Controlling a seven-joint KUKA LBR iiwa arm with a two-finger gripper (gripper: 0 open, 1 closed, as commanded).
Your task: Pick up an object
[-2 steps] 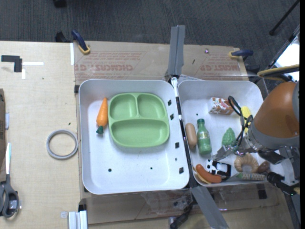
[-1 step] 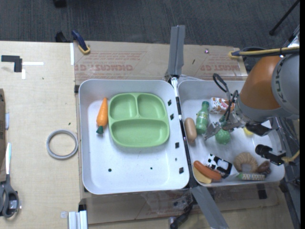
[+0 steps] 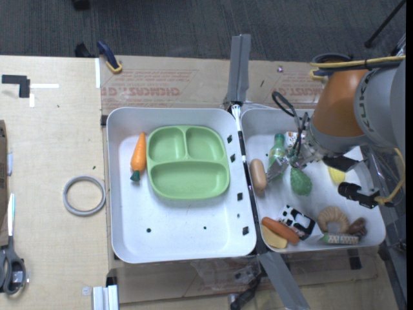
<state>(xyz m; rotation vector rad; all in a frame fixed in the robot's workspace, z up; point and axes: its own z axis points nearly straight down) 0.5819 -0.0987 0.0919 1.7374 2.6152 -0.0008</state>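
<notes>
My gripper (image 3: 286,164) is low in the right bin (image 3: 368,245), near its upper left part, below the grey arm with the orange band (image 3: 339,105). It sits right beside a small green bottle (image 3: 277,146) and just above a green leafy toy (image 3: 300,183). Whether either is touched is unclear. A tan sausage-shaped toy (image 3: 258,175) lies to the left of the gripper against the bin wall. Part of a yellow item (image 3: 335,174) shows to the right, half hidden by the arm.
The right bin's front holds an orange carrot (image 3: 279,228), a yellow wedge (image 3: 275,240), a black-and-white toy (image 3: 297,221), a tan ring pastry (image 3: 333,217) and a brown piece (image 3: 357,227). The left bin (image 3: 129,237) holds a green divided plate (image 3: 188,161) and a carrot (image 3: 138,154).
</notes>
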